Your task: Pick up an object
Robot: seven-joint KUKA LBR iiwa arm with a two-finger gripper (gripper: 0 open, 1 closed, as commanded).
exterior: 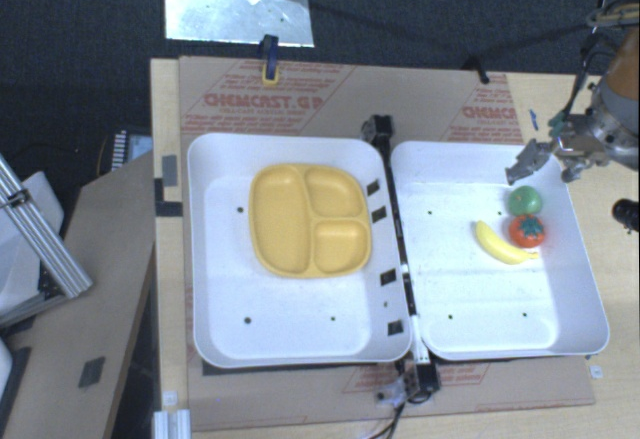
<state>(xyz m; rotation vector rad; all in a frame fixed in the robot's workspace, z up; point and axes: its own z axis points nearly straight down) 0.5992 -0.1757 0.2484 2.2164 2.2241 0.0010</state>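
Grey metal of the arm is cut off at the right edge, so little of it shows. Its gripper (548,162) hangs over the far right corner of the right bin (450,327), fingers spread apart and grasping nothing. Just below it lie a green ball (525,199), a red tomato-like toy (527,231) touching it, and a yellow banana (500,243) beside that. The left bin (220,327) bears a yellow 3-compartment tray (308,220). Red print on the surface (420,97) reads "CHEMCAST"; the rest is too small to read.
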